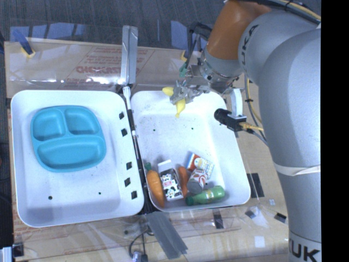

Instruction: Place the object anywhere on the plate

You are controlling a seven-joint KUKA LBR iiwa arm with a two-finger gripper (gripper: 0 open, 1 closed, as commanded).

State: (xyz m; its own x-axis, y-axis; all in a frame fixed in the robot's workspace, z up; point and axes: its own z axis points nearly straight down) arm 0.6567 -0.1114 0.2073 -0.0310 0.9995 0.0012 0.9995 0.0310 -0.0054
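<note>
A blue divided plate [68,137] lies in the left bin [32,209]. Over the far edge of the right bin [163,130], my gripper [181,94] is shut on a small yellow object [178,108]. The object's yellow ends stick out to the left and below the fingers. The gripper with the object is well to the right of the plate, across the divider between the bins.
Near the right bin's front edge lie a carrot [154,187], a small printed box [170,185], a white and red packet [199,168] and a green bottle [206,195]. The arm's big grey body [283,91] fills the right side.
</note>
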